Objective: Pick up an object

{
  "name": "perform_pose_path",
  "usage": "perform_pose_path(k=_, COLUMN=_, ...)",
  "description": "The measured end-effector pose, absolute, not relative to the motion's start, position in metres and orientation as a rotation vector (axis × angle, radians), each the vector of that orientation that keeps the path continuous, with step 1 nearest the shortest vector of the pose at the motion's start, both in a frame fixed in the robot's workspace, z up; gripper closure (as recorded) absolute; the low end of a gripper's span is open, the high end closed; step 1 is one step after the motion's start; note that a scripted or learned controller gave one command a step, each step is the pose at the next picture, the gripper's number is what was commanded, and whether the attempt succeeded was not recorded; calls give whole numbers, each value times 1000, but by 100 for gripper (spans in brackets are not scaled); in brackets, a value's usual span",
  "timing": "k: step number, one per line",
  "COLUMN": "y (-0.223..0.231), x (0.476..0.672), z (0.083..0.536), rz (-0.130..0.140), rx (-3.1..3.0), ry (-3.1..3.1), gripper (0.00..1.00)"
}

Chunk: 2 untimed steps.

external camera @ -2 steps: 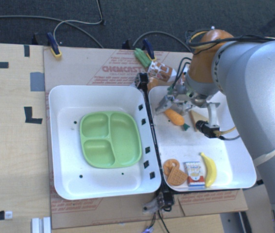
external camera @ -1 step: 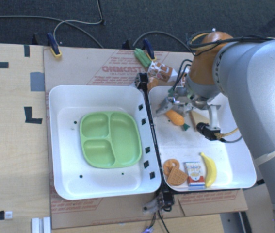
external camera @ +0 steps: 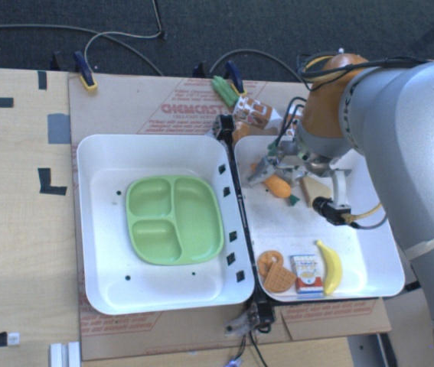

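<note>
We see the grey arm's two-finger gripper (external camera: 276, 176) low in the right-hand white bin (external camera: 370, 270), fingers apart astride a small, rounded orange toy (external camera: 278, 186), probably light and slippery, best pinched across its middle.

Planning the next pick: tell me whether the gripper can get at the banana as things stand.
Probably yes. The banana lies uncovered near the right bin's front edge, beside a small carton. The gripper is over the same bin, by an orange object.
</note>
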<state>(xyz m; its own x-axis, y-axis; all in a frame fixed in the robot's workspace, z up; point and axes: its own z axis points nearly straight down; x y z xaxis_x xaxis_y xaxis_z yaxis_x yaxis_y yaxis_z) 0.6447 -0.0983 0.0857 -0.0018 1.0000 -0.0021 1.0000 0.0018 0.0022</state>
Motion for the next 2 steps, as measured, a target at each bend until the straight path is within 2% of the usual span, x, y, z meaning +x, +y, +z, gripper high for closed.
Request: perform_pose_path(k=2, y=-106, x=653, z=86, rz=3, rx=2218, ry=2224, gripper=0)
